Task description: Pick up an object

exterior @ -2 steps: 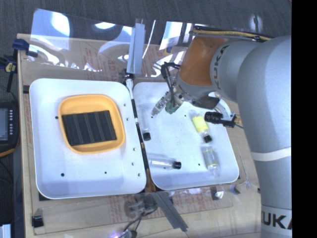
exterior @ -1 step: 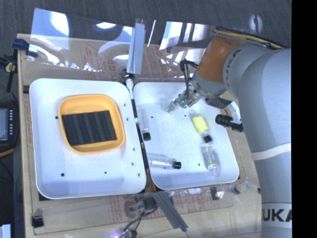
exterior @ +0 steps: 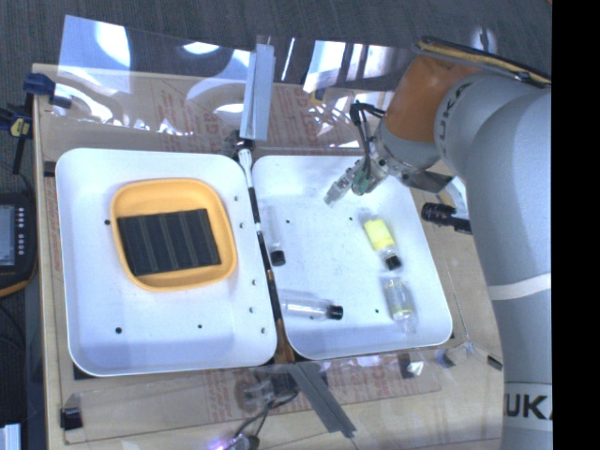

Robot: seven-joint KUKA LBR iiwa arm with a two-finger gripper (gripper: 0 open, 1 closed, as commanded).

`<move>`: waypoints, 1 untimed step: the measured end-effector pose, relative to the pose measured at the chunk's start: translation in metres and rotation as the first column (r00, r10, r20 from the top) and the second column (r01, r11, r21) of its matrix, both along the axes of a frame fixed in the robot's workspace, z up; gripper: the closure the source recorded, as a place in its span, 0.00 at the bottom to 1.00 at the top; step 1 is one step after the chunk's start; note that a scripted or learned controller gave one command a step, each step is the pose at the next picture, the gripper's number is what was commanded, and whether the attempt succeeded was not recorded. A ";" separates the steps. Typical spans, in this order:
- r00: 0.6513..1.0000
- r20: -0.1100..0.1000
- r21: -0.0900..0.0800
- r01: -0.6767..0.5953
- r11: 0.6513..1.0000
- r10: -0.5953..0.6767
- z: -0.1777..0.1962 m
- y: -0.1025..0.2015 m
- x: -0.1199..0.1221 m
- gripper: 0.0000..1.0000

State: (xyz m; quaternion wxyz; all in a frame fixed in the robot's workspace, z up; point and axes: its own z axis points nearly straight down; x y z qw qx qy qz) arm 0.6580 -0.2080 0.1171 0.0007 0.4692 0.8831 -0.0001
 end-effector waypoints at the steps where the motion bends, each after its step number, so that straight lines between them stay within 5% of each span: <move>1: 1.000 -0.003 0.001 0.021 1.000 -0.021 -0.024 0.001 0.000 1.00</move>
